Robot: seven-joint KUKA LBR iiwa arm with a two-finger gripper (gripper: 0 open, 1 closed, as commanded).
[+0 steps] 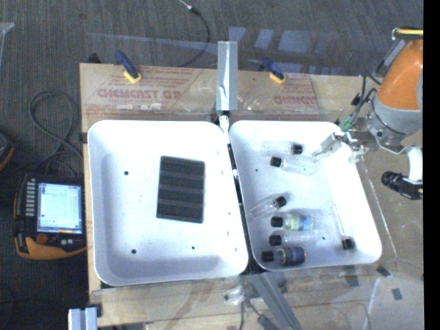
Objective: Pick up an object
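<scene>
While the gripper [335, 145] hangs over the upper right corner of the right bin [368, 212], I cannot tell you if it is wide or narrow, because it is thin and blurred against the white wall, and nothing can be seen held in it. You should look first to its left: the nearest things are 2 clear vials with black caps, the upper vial [280, 147] and the lower vial [290, 163], both close to the gripper and a little lower in the view. Each lies on its side with its long axis about left to right, so I judge a grasp across the short width will suit best. Further from the gripper, toward the near edge of the bin, you find a cluster: one more clear vial [265, 206], a vial with a blue and yellow label [294, 221], and a dark bottle [287, 255]. The left bin [110, 184] holds a black ribbed block [181, 189], well apart from the gripper.
</scene>
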